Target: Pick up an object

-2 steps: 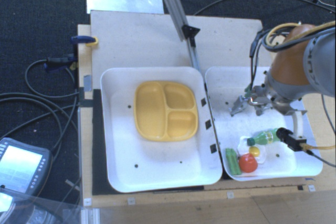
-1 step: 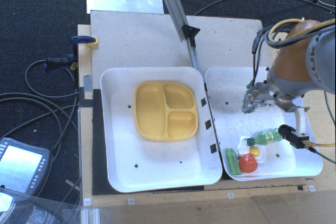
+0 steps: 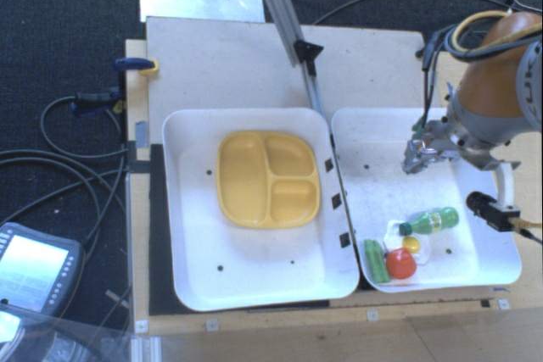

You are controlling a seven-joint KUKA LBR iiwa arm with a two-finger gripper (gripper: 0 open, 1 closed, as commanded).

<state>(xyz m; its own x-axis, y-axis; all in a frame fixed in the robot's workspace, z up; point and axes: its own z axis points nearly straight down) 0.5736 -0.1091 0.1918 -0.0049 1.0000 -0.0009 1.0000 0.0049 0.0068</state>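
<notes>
- Gripper [image 3: 417,157] hanging over the right bin [image 3: 373,182], near its back; fingers too blurred to judge, nothing seen between them.
- Bottle [image 3: 431,221], tomato [image 3: 401,264], green piece [image 3: 376,260] lying at the bin's front.
- Yellow tray [image 3: 268,179] sitting in the left bin [image 3: 191,216].

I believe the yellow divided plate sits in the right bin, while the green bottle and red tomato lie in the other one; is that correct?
Not quite: the camera view shows the yellow divided plate in the left bin; the green bottle and red tomato lie in the right bin.
</notes>
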